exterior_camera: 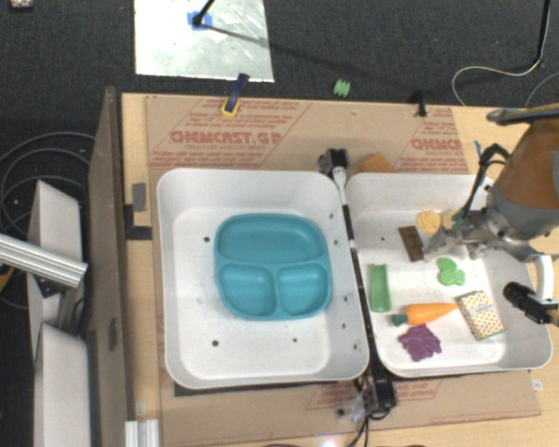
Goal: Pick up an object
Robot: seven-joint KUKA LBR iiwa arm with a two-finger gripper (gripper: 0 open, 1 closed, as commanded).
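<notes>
Green toy leaf lies just below your gripper, in the right bin.

You cannot tell from here how the gripper is set; nothing shows between its tips. The leaf looks small, flat, bumpy and bright green, probably light, stiff plastic, likely slippery, so pinch it across its narrow width. Further below sit the carrot and patterned block; the brown bar lies to the gripper's left.
</notes>
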